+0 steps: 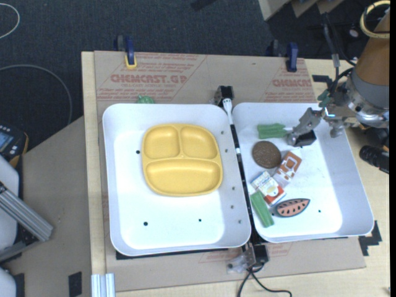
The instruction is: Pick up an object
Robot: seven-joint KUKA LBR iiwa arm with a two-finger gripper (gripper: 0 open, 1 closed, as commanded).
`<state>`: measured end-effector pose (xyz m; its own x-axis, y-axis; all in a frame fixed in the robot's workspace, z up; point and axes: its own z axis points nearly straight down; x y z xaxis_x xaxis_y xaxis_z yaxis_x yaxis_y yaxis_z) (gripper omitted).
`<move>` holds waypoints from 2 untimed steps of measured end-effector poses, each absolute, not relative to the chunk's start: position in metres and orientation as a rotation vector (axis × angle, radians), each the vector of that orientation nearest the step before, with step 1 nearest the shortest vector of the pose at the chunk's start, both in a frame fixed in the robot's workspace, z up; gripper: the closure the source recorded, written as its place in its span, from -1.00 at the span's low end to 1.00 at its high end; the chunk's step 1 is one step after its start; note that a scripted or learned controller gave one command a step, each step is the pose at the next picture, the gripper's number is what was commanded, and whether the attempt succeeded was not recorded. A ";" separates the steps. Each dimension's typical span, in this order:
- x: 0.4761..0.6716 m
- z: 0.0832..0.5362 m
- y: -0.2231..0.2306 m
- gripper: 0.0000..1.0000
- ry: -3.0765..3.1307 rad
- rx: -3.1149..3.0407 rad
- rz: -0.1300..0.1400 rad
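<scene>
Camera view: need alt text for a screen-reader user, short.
A grey robot arm with an orange band reaches from the right, its pincer above the right white bin, near a green flat block, a brown round disc and small packets. The left white bin holds a yellow three-compartment plastic tray.

A yellow divided plate (182,159) with 3 compartments lies in the left white bin (124,221); 2 blue clamps (129,49) stand beyond that bin.
</scene>
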<state>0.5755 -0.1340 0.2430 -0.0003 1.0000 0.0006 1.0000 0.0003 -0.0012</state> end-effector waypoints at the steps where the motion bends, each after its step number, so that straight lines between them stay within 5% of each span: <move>1: 0.576 0.254 -0.134 1.00 -2.224 -2.221 -0.002; 2: 0.515 0.204 -0.037 1.00 -2.222 -2.203 0.006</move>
